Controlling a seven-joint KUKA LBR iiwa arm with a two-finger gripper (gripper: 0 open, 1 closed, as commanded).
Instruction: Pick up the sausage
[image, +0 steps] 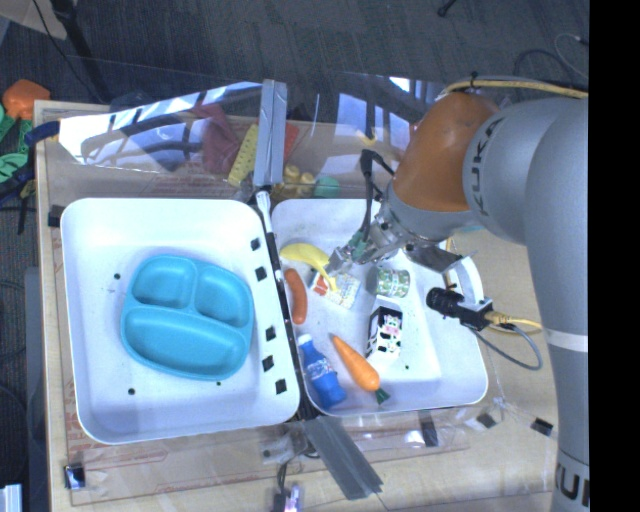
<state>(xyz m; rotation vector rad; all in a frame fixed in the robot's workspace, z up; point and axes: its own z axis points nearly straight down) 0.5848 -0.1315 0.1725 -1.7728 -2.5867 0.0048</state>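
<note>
End effector: low in right bin, near banana; finger spread impossible to tell.
Sausage: just left of end effector, lying lengthwise beside bin's left wall, below banana.
Neighbours: small packet close right; blue bottle and carrot further down.
Approach: shift left, centre over mid-length, close across narrow width, clear of wall.

The grey arm is showing part of the maker's name in dark letters on its casing near the orange band: "KU" can be read. A second piece of the same lettering is showing at the lower right on the arm's base. The small packets in the right bin are carrying print too small to read.
</note>
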